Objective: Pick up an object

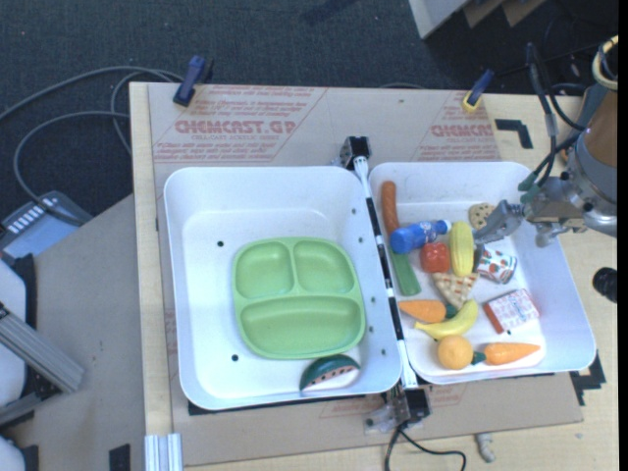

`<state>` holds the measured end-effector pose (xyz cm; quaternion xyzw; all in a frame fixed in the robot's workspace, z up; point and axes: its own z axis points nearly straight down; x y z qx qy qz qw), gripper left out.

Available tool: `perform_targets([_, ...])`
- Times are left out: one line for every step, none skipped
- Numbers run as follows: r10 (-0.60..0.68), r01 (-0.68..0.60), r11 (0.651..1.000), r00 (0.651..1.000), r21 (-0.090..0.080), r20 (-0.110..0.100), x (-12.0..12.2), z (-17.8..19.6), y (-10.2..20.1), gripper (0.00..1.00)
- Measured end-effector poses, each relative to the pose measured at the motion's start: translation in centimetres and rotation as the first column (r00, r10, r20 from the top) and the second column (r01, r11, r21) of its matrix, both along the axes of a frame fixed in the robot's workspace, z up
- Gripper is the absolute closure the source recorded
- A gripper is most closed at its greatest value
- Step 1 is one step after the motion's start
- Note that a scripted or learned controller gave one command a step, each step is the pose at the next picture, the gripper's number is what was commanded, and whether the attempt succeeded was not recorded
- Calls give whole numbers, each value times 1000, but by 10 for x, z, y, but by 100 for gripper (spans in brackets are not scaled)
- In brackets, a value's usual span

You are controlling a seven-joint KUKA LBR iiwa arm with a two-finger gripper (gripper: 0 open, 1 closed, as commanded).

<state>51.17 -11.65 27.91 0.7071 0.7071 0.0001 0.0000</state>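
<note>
The right bin (569, 292) holds several toy foods: a blue bottle (417, 235), a red sausage (389, 199), a yellow corn cob (461, 248), a red tomato (436, 257), a banana (449, 322), an orange (453, 353), two carrots (424, 311) (510, 351) and a red-and-white box (511, 309). My gripper (494, 220) hangs over the upper right part of this bin, reaching in from the right. It is open with nothing between its fingers, just right of the corn cob and beside a tan cracker (480, 214).
The left bin (196, 263) holds a green divided plate (297, 297) and a watermelon slice (329, 372) at its front edge. A black clamp (355, 150) sits where the bins meet. Cables run beside the arm at the right.
</note>
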Motion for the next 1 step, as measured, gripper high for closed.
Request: perform_targets([1,-1,1000,1000,1,-3,57,-95,32,0])
